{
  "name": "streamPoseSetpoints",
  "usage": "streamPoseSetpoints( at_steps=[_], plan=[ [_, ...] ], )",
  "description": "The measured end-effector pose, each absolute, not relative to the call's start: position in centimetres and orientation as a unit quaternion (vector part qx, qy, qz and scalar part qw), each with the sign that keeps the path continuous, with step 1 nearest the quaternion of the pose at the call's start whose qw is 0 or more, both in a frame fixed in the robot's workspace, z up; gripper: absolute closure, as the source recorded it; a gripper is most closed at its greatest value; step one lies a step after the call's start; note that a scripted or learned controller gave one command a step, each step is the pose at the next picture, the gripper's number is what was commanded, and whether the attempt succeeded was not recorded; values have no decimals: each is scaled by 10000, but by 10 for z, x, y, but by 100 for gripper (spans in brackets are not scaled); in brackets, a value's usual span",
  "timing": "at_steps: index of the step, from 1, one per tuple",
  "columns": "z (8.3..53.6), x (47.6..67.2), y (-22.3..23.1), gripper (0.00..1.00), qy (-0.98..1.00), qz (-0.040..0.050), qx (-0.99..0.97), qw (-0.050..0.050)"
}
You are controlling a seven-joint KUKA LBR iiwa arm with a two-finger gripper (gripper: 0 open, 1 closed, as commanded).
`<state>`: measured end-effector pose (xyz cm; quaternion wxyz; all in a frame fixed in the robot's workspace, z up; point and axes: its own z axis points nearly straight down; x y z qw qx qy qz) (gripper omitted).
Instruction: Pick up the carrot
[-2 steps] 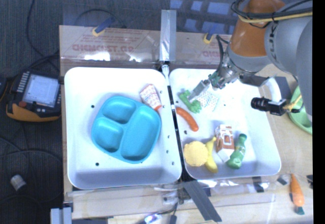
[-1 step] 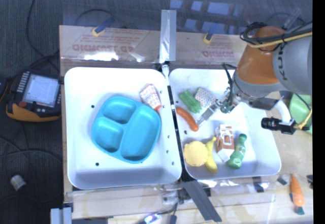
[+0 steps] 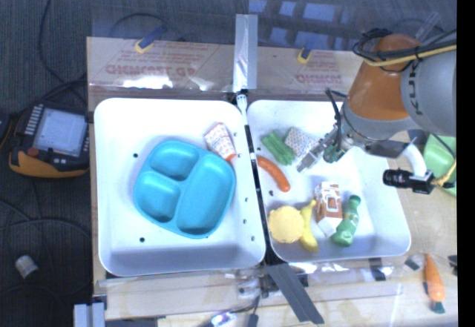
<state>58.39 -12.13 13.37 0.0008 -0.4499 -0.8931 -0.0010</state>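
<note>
The carrot (image 3: 273, 172) is a small orange stick lying aslant near the left wall of the right bin (image 3: 393, 236). My gripper (image 3: 313, 156) hangs low over the same bin, a little to the right of the carrot and slightly above it in the view, apart from it. It points down-left toward a patterned packet (image 3: 298, 139). Nothing shows held in the gripper. The arm's orange band (image 3: 378, 88) rises behind it at the upper right.
A green vegetable (image 3: 277, 146) lies just above the carrot. Below it sit a yellow fruit (image 3: 285, 223), a small carton (image 3: 327, 204) and a green bottle (image 3: 346, 220). The left bin (image 3: 111, 244) holds a blue divided plate (image 3: 185, 186) and a small box (image 3: 220, 140).
</note>
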Motion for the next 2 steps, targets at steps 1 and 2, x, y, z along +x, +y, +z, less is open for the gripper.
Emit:
streamPoseSetpoints(
  at_steps=[1,2],
  plan=[
    [134,584,-121,0,-8931,-9,-4498,8],
    [89,536,-141,0,-8882,-15,-4594,-43]
  ],
)
